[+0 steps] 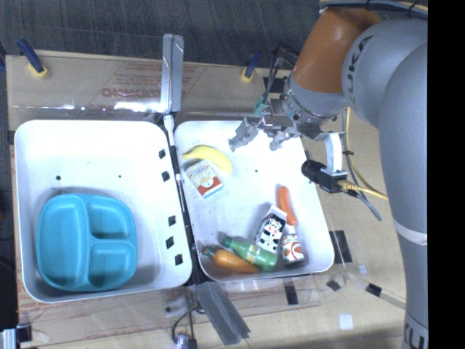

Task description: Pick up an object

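My gripper (257, 138) hangs over the far part of the right bin (320, 217), its two grey fingers spread open with nothing between them. Just left and slightly nearer lies a yellow banana (211, 156), with a small red-and-white box (203, 178) beside it. Along the bin's near side lie a red sausage-like piece (287, 203), a black-and-white spotted carton (270, 231), a red-and-white can (293, 250), a green bottle (251, 252) and an orange carrot (231, 262).
The left bin (29, 144) holds a blue divided tray (87, 242). A metal divider post (172, 75) stands between the bins at the back. A black cable fitting (323, 175) hangs at the right bin's right rim.
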### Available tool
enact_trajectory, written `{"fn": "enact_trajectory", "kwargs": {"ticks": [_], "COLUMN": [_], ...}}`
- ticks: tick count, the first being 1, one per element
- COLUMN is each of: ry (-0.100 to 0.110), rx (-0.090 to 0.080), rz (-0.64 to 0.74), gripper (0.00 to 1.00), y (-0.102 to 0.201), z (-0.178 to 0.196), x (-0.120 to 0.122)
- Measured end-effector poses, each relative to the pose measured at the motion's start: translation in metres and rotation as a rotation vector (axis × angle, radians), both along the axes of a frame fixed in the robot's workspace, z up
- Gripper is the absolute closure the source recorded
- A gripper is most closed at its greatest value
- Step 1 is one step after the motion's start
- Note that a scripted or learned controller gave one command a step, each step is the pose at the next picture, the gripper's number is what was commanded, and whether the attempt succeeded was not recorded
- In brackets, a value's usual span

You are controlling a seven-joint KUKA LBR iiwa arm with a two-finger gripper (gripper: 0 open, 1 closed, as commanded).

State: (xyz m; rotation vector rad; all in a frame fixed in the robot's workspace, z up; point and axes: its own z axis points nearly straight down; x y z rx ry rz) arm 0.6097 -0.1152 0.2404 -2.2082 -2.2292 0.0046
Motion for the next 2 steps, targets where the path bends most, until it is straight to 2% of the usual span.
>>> {"fn": "enact_trajectory", "kwargs": {"ticks": [1,2], "ry": [-0.002,0.002], "rx": [-0.001,-0.006], "rz": [0.079,0.078], "gripper": [0.0,1.0], "y": [0.018,0.014], "z": [-0.149,-0.139], "x": [0.047,0.046]}}
